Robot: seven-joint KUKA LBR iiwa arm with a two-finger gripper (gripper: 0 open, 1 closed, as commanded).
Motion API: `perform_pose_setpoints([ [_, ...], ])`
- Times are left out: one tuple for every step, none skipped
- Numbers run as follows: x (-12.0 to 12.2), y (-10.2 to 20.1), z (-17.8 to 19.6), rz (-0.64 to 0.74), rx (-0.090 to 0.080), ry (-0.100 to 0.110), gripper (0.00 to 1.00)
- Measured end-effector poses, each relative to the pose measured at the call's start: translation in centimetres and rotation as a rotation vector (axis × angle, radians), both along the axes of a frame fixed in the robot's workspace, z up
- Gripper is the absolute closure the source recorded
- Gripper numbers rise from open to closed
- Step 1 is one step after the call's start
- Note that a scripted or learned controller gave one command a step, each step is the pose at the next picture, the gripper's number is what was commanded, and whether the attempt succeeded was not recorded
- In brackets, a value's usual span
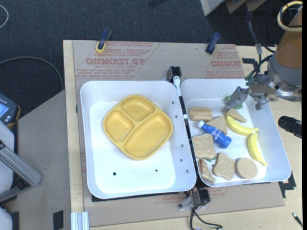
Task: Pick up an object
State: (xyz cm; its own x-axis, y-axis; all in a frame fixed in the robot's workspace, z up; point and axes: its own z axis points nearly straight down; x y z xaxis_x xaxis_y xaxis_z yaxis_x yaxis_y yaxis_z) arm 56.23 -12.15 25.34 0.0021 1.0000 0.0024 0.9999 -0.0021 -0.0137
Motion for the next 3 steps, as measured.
perform_pose_setpoints([
  [0.2, 0.0, 0.6, 0.002, -0.002, -0.013, 0.00],
  [0.1, 0.1, -3.6, 0.002, -0.001, -0.008, 0.00],
  [0.0, -0.2, -8.0, 0.002, -0.001, -0.007, 0.00],
])
